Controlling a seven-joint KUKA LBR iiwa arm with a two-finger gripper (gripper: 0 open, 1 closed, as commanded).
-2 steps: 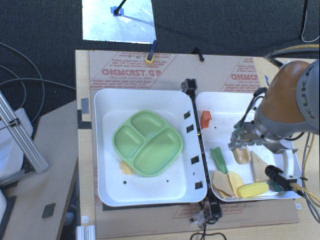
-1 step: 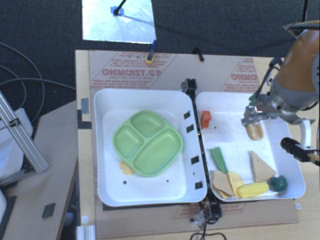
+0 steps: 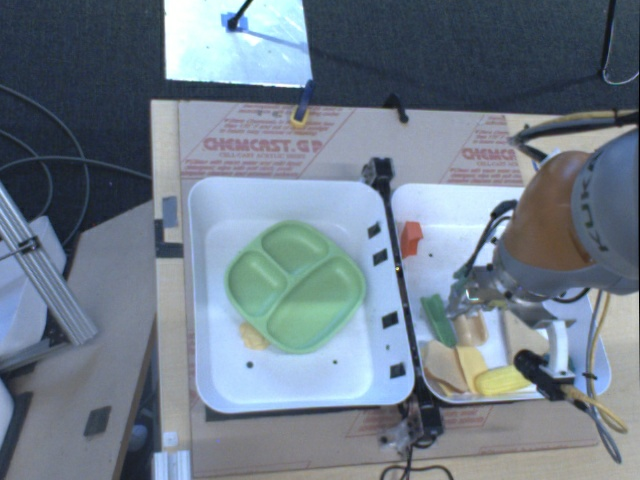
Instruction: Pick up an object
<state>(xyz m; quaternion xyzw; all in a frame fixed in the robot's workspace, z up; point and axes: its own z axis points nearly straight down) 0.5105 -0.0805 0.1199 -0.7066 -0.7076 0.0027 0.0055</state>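
The gripper (image 3: 468,306) hangs low inside the right bin (image 3: 440,208), its metal end down among the things near the bin's front edge. How far it is open cannot be told, since the wrist above hides the tips, and nothing can be seen held. The arm (image 3: 585,223) comes in from the right and bends steeply down, its broad orange band (image 3: 545,218) above a grey wrist, with dark cables looping beside it.

Just under the gripper lies a small tan piece (image 3: 470,330), seemingly touching the tip. Just left of it a thin green strip (image 3: 437,320) lies at a slant on the bin floor. Toward the front edge lie a pale yellow wedge (image 3: 447,365), flat and soft-edged, and beside it a brighter yellow block (image 3: 500,379), close to the front wall. A small orange cube (image 3: 411,234) sits well apart, near the bin's back left corner by the dividing wall.

The left bin (image 3: 220,208), smooth white plastic with rounded corners, holds a light green divided plate (image 3: 295,286) with three compartments, lying flat near the middle. A small yellow scrap (image 3: 252,337) peeks out by the plate's front left rim. Both bins rest on a sheet of printed cardboard (image 3: 260,143).
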